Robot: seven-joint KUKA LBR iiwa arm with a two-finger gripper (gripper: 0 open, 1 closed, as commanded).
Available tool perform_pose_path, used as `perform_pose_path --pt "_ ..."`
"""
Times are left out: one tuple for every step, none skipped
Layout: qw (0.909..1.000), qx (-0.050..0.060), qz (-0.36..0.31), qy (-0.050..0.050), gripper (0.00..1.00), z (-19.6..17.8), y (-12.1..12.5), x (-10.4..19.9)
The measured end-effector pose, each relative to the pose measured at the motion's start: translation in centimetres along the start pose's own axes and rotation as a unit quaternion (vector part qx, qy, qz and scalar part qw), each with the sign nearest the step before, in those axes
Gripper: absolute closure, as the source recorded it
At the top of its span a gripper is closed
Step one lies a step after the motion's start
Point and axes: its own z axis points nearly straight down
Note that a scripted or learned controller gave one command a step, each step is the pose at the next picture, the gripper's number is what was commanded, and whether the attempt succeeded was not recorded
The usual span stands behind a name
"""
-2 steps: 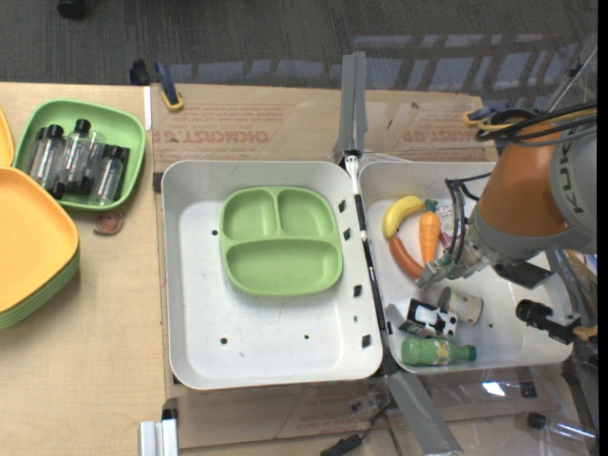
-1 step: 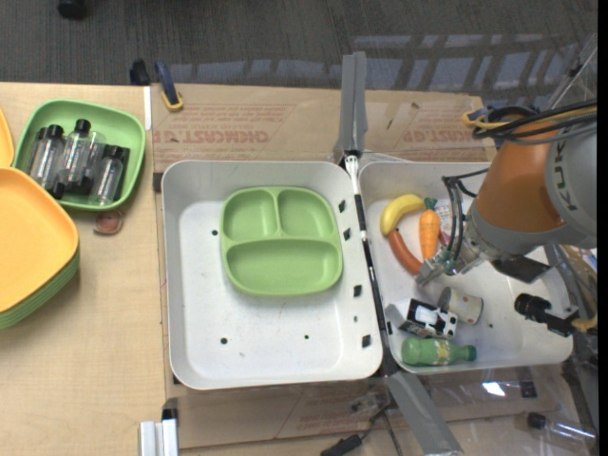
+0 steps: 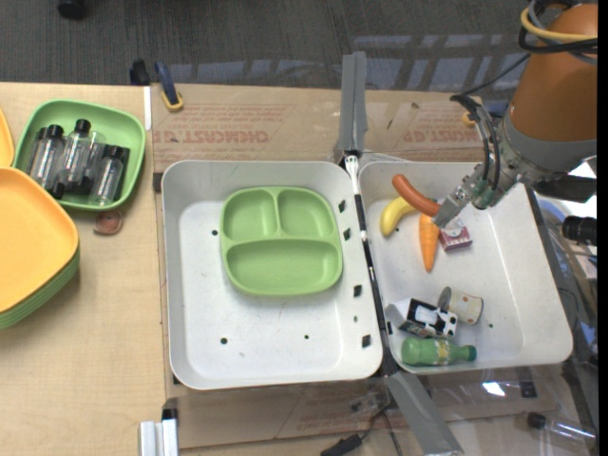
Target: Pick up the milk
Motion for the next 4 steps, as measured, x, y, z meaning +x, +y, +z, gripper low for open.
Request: perform_pose_path --pt "0.9988 0.000 0.050 0.000 1.00 8.1 8.0 -4.5" --pt "0.9998 0.000 0.019 0.000 1.00 8.1 9.9 -1.8" --pt "0.9986 -0.001 -0.052 -0.001 1.00 8.0 7.8 -6.9" --pt "0.9986 -0.001 -0.052 -0.003 1.00 7.1 7.8 -7.0"
